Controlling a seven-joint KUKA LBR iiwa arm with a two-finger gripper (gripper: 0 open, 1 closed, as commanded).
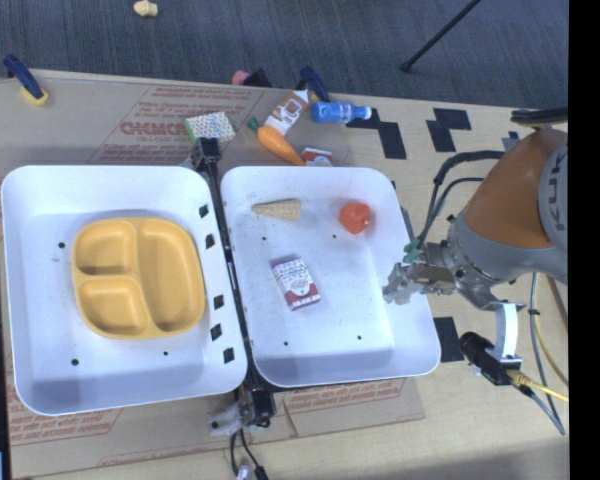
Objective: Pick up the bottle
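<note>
A small blue bottle lies on its side on the cardboard behind the right bin. Just left of it lies a white bottle with an orange label, tilted, outside the bins. My gripper hangs low over the right rim of the right bin, far from both bottles and nearer the front. Nothing shows in it. The grey arm with its orange band comes in from the right.
In the right bin lie a tan wedge, a red ball and a red-and-white packet. A yellow divided plate fills the left bin. An orange carrot, a small red box and a green patterned block lie near the bottles.
</note>
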